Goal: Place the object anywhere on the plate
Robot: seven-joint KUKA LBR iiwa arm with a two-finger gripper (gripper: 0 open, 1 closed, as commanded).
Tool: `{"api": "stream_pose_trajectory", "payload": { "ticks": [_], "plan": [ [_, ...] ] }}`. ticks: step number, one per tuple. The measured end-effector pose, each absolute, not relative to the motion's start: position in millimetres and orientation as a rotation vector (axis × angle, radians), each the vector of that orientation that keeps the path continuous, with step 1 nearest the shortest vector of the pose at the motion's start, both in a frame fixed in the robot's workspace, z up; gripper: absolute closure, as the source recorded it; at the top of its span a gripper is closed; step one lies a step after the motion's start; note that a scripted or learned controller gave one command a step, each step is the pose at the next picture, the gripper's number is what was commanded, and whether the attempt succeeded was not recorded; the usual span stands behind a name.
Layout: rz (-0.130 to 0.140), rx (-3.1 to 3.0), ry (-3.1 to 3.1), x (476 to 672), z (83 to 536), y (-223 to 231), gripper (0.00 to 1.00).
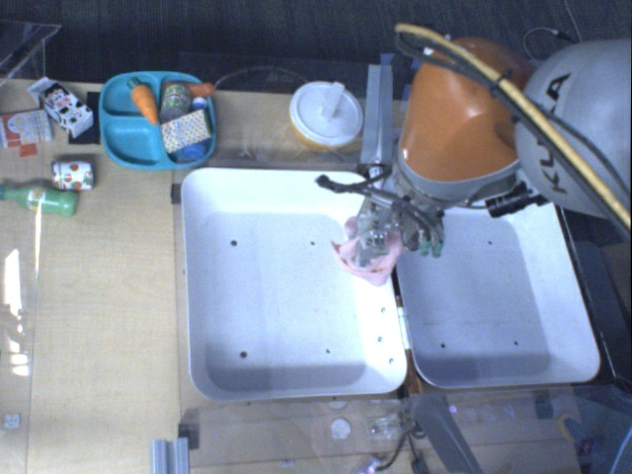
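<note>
Pink object [367,257] sits in the claw [378,248] above the left bin's [247,294] right edge.

Illumination is even and moderately bright. Soft shadows line the near inner walls of the two shallow white plastic bins [296,363]. Detail around the two-finger gripper [380,250] is slightly blurred.

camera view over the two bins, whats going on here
The grey and orange arm reaches in from the right, its gripper low over the right edge of the left bin. A pink object sits right at the gripper; whether it is actually held is unclear. The blue divided plate sits on the bench beyond the bins, far from the object.
</note>
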State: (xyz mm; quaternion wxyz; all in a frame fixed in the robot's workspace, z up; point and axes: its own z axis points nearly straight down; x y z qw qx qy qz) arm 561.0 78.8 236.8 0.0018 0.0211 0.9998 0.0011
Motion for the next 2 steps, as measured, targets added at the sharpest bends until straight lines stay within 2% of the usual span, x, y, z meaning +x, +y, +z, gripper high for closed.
{"api": "stream_pose_trajectory", "payload": {
  "ticks": [1, 2],
  "plan": [
    [0.003, 0.000, 3.139, 533.6, 228.8, 121.2, 1.00],
    [0.004, 0.001, 3.138, 533.8, 229.2, 121.1, 0.00]
  ]
}}
